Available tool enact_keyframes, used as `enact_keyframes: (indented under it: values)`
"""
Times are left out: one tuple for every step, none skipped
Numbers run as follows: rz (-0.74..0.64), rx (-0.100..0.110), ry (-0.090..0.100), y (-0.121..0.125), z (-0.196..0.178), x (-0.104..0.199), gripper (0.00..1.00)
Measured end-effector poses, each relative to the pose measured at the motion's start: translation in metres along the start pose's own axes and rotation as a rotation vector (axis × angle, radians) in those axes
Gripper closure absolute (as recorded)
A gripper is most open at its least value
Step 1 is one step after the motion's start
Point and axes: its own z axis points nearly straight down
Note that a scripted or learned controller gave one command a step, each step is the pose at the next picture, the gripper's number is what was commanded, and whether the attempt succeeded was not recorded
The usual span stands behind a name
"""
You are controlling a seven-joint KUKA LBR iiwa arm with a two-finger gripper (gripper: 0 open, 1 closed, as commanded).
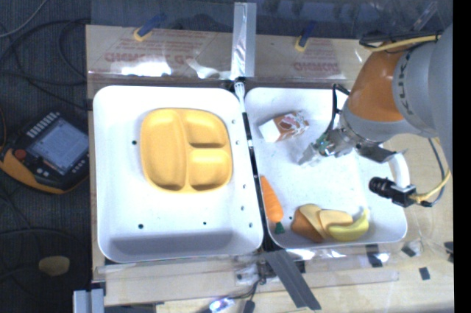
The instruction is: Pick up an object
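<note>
Right bin [383,230]: wrapped snack [285,125] lies just left of gripper [315,152].

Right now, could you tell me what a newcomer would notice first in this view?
The yellow divided tray stands out first, lying alone in the left bin. Next comes the grey and orange arm reaching into the right bin from the right. Along that bin's near edge lie a carrot and a banana.
</note>
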Motion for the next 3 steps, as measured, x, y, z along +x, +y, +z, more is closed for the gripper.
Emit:
enact_keyframes:
  values:
    - [0.0,0.0,0.0,0.0,0.0,0.0,0.0]
    - [0.184,0.0,0.0,-0.078,-0.02,0.047,0.0]
    - [0.101,-0.001,-0.001,-0.039,-0.095,0.032,0.0]
